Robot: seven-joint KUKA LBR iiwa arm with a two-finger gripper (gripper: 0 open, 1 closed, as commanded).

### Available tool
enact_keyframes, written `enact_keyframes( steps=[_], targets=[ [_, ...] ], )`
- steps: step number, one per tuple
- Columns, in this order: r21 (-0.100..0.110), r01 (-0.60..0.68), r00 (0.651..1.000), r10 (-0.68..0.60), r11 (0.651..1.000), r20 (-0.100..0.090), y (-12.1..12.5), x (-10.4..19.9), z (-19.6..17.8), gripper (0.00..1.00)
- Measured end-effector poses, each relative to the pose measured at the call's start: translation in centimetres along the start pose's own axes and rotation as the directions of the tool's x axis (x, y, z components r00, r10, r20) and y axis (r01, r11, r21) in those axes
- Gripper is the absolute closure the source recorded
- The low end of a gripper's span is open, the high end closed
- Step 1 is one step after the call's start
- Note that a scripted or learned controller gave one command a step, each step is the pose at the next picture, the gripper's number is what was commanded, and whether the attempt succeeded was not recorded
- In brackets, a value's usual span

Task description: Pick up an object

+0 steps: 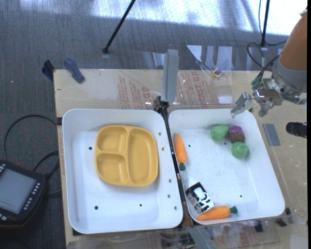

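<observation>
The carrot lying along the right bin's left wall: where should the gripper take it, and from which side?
Probably mid-body of the carrot, from straight above, fingers closing across its narrow width. It lies lengthwise, green tip toward the camera, close against the right bin wall, so one finger would have to slip in on the wall side. The gripper hangs over the bin's far rim.

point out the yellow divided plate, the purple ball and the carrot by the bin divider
yellow divided plate point(143, 162), camera view, floor of its large right compartment.
purple ball point(236, 134), camera view, middle of its top.
carrot by the divider point(180, 149), camera view, middle of its orange body.
</observation>
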State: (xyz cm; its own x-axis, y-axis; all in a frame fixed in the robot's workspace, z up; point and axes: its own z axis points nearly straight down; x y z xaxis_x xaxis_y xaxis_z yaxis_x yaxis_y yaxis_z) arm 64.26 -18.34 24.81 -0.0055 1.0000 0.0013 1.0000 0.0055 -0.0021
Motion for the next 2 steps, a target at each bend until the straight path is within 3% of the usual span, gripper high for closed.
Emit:
enact_keyframes(
  steps=[2],
  targets=[
    [0.008,-0.103,0.995,0.103,0.995,-0.006,0.1,-1.8,16.5,0.0]
  ],
)
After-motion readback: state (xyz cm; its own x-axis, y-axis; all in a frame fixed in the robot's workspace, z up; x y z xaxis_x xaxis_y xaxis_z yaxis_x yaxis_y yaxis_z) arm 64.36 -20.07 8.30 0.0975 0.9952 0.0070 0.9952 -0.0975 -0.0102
